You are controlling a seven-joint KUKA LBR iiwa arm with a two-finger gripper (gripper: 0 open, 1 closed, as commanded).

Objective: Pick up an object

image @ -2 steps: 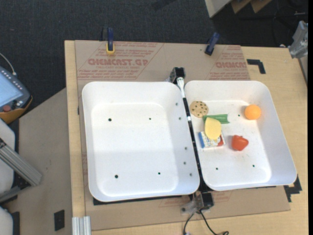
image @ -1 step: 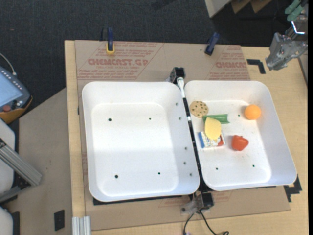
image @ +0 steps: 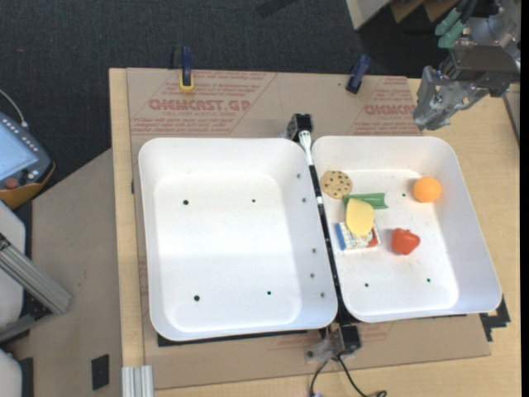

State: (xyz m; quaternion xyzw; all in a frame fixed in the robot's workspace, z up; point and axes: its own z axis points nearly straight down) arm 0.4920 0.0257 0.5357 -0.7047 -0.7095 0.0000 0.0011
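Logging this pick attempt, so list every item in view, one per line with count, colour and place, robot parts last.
bins: two, white, side by side on the bench
cookie: one, tan, right bin beside the divider
green piece: one, green, right bin below the cookie
yellow item: one, yellow, lying on the small packet
small packet: one, blue, white and red, right bin
orange ball: one, orange, right bin's far right side
red item: one, red, right of the packet
clamps: two, blue, board's far edge
claw: one, grey, above the right bin's far corner
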